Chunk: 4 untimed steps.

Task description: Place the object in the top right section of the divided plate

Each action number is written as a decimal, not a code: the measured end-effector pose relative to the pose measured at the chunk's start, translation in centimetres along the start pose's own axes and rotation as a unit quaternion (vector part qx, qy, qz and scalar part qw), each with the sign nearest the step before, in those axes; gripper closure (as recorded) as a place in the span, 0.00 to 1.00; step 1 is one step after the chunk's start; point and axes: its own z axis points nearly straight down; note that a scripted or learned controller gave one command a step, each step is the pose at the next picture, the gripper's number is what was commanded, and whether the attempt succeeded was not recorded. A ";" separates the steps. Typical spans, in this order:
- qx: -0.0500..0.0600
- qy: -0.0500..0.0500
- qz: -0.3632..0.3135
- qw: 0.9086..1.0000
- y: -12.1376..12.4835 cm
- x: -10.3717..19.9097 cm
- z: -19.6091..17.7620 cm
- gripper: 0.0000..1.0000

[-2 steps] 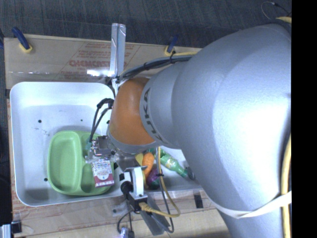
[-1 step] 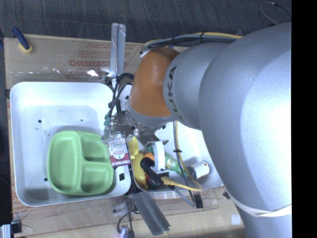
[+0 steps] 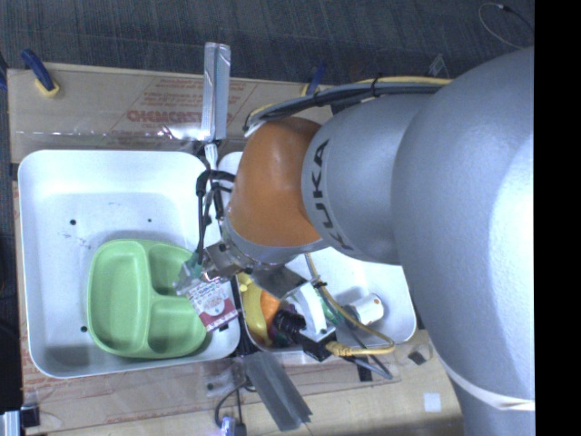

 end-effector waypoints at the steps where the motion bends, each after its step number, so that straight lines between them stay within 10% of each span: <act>1: 0.001 0.000 -0.001 1.000 0.1 -0.1 -0.9 1.00; 2: 0.003 -0.001 -0.004 1.000 0.1 -0.1 -1.7 1.00; 3: -0.002 -0.001 -0.329 0.944 -1.2 -3.7 -0.1 1.00; 4: -0.003 -0.002 -0.393 0.920 0.0 -0.3 -0.1 1.00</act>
